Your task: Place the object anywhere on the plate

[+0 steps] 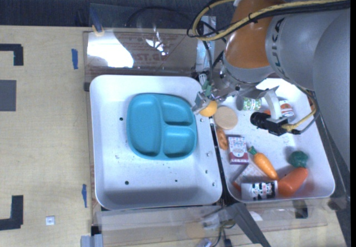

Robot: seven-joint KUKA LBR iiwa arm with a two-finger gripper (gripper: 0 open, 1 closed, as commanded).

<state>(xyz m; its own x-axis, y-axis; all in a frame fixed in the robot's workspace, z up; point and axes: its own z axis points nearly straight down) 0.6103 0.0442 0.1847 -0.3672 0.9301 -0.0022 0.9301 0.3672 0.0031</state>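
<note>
Reaching in from the desk's right edge, the grey arm (311, 45) brings its end effector (204, 95) over the divide between the two bins, at their far end. A small yellow object (208, 109) sits at the fingertips, seemingly pinched between nearly closed fingers. The blue plate (161, 125) lies in the left bin (111, 173), just beside that object. The right bin (322, 173) carries a carrot (262, 163), a red box (237, 149) and a green piece (298, 158).
</note>
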